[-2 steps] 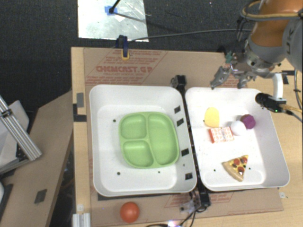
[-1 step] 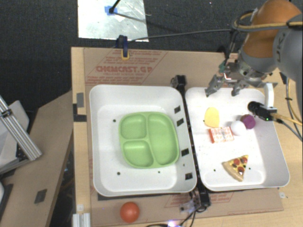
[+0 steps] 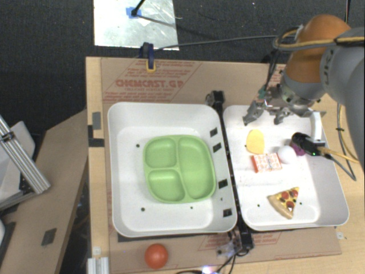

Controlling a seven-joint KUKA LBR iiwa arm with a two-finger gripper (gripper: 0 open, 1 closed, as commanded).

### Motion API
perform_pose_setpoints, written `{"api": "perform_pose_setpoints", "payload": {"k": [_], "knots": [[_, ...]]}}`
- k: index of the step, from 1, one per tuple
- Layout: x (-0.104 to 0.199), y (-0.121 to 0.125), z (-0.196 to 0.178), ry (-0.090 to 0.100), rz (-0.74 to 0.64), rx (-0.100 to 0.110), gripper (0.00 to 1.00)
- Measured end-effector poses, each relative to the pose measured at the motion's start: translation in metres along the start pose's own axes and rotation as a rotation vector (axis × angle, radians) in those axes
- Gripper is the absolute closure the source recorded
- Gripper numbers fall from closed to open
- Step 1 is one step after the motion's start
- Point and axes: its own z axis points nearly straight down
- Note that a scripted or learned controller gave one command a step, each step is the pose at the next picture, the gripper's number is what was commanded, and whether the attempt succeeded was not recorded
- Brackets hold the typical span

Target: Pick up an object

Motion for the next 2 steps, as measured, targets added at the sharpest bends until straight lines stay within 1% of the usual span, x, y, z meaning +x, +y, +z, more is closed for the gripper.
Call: {"api": "perform_pose_setpoints", "payload": {"k": [1, 2], "knots": [[0.006, 0.002, 0.061, 0.001, -0.004, 0.001, 0.0], [0.005, 0.004, 0.047, 0.0, -0.003, -0.005, 1.0]]}}
